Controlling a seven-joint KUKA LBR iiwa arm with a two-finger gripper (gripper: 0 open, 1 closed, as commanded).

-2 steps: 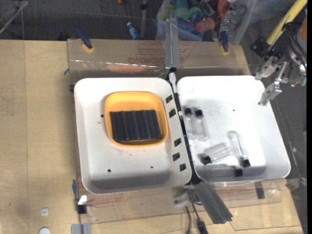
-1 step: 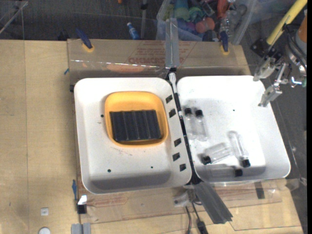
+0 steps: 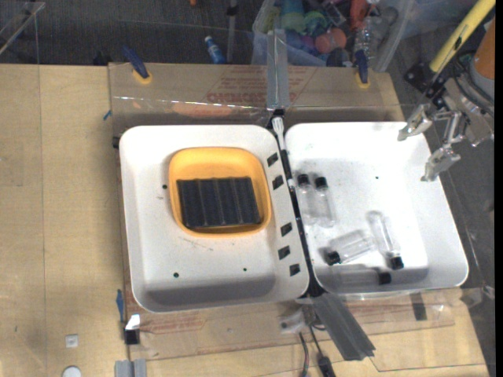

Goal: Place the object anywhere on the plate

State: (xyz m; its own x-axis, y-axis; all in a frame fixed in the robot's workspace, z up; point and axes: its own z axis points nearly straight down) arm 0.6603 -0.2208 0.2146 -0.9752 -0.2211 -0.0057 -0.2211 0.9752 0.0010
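Arm at the right bin's far right corner

The gripper (image 3: pixel 428 145) hangs with its fingers spread apart (nothing between them), above that corner's rim.

A robotics lab, judging by the plywood bench (image 3: pixel 55 210) bearing two white bins (image 3: pixel 149 281) clamped side by side, a clear tub of bright plastic toys (image 3: pixel 330 14) on the carpeted floor behind, and cables (image 3: pixel 310 356) trailing off the front edge.

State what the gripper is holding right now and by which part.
Nothing is held. The gripper hangs open above the right bin's far right corner, with nothing between its fingers; the clear vials lie loose in that bin.
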